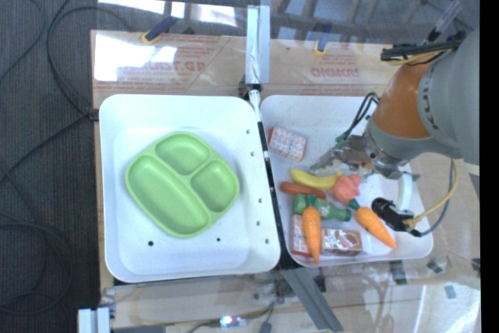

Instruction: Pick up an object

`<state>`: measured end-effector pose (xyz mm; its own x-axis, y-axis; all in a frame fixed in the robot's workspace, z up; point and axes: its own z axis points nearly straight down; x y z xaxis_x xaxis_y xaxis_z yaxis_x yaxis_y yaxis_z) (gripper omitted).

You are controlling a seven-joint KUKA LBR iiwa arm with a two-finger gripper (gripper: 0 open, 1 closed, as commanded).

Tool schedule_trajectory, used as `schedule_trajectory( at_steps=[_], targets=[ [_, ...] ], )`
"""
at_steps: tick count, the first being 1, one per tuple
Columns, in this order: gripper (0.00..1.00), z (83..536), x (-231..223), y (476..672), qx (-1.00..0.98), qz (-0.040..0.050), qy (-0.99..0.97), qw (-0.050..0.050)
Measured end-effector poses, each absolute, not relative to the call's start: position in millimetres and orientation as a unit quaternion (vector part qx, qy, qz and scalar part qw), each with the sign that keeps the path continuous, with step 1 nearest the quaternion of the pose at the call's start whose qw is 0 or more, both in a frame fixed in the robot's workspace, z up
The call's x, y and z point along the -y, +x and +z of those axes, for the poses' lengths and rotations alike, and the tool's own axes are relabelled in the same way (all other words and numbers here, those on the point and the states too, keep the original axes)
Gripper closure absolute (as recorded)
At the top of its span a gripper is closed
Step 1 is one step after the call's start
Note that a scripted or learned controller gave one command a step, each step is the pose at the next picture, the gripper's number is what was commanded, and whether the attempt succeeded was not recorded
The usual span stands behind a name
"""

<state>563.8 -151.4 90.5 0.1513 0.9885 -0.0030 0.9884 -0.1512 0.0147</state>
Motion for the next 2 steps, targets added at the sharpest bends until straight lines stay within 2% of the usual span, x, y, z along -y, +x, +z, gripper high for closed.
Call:
schedule_trajectory(
  at_steps=[1,2],
  targets=[
    [0.0,91,170,515.3,-0.626,0.0048,0.78,0.008],
    [0.0,91,120,489.7,-0.564,0.0059,0.826,0.009]
  ],
)
